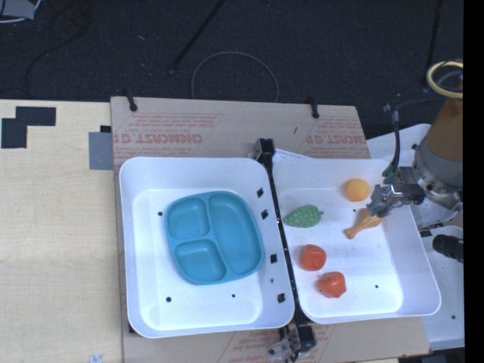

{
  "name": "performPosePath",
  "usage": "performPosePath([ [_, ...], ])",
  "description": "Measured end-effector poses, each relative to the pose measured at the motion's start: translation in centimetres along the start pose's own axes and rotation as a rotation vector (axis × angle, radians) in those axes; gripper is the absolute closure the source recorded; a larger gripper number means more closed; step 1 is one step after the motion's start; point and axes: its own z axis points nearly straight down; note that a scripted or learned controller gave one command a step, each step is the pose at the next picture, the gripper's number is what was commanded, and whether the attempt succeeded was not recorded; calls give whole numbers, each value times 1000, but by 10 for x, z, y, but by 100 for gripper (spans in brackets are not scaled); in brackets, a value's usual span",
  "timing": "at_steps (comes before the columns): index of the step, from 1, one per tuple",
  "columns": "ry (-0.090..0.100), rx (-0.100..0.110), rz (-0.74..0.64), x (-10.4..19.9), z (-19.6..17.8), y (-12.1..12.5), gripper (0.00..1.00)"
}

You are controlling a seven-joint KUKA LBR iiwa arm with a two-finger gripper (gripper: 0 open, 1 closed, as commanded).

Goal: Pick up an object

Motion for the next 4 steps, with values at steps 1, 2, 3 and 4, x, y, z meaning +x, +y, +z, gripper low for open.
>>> performPosePath([
  [1, 1, 3, 0, -1, -20, 0, 100],
  [2, 4, 6, -3, 51, -18, 8, 100],
  [3, 4, 7, -2, 101, -24, 5, 100],
  [4, 3, 9, -2, 146, -14, -6, 100],
])
